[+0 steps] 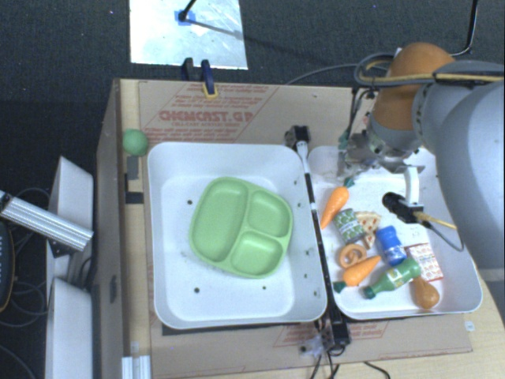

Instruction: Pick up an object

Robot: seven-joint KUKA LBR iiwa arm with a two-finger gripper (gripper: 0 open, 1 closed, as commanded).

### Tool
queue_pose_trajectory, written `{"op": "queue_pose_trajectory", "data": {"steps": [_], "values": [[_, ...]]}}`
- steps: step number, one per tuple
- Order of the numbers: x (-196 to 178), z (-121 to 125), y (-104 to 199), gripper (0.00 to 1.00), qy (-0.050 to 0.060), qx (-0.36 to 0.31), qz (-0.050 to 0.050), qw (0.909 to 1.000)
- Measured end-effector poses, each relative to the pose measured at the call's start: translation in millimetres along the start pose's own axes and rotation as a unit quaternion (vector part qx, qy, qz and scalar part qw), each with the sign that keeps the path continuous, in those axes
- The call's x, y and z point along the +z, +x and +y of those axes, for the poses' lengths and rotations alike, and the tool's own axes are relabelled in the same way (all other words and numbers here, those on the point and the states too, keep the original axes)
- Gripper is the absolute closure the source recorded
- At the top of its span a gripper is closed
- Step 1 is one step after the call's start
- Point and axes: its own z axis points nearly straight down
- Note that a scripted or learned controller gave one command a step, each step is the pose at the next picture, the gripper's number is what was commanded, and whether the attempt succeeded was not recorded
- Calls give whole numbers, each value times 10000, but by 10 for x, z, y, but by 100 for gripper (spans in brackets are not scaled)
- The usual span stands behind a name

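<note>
Gripper (353,166), finger state I cannot tell, hangs just far of the orange plastic carrot (335,204); crowded neighbours risk a glancing, failed grab.

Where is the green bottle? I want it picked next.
The green bottle lies in the right bin, near its front edge, between an orange carrot and a brown pear-like piece.

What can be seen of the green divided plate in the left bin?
The green divided plate is pale green, plastic-looking, a rounded square with three compartments: one long one on its left, two smaller ones on its right. It lies flat, turned slightly askew, near the middle of the left bin. Nothing lies in its compartments and nothing touches it but the bin floor.
</note>
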Motion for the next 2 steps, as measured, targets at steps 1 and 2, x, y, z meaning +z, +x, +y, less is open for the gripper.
{"op": "queue_pose_trajectory", "data": {"steps": [1, 2], "values": [[2, -1, 0, 0, 2, -3, -1, 10000], [-110, 9, -2, 100, -12, -14, -4, 10000]]}}
